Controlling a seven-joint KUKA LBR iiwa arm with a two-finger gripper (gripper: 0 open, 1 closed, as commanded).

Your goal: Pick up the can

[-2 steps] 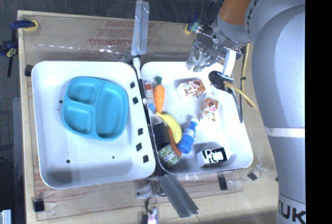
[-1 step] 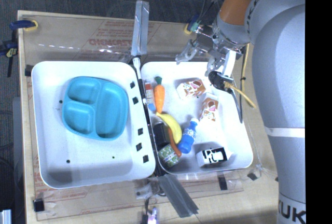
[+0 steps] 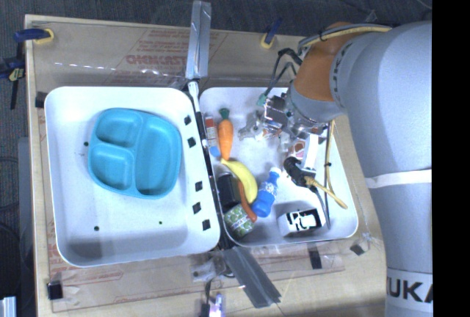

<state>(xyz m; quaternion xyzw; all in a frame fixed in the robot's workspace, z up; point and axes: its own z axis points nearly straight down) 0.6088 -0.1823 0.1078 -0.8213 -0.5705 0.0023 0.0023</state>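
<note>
Left bin (image 3: pixel 66 161): you see it fill the left half of the frame, white and shallow, with a blue divided plate (image 3: pixel 136 152) lying flat in its upper middle.

Divider: where the two bins meet, near the frame's centre, a line of small black clips runs top to bottom.

Right bin (image 3: pixel 345 224): right of centre; its things crowd along the left wall and the lower edge.

Carrot (image 3: pixel 225 135): upper left of the right bin, lying lengthwise, green top pointing up the frame.

Banana (image 3: pixel 243 177): just below the carrot, curving down and to the right.

Can (image 3: pixel 239 220): your target lies at the lower left corner of the right bin, green-patterned, under the lower end of the banana and touching the dark things around it.

Bottle (image 3: pixel 265 194): blue and white, just right of the can, tilted with its cap toward the upper right.

Black-and-white box (image 3: pixel 302 219): at the bin's lower edge, right of the bottle.

Gripper (image 3: pixel 273 119): in the upper middle of the right bin, under the orange band of the arm (image 3: pixel 382 95).

Jaws: too cluttered with metal and cable for you to tell how they stand.

Can versus jaws: the can sits well apart from the gripper, down and to the left of it, with the banana and bottle between.
</note>
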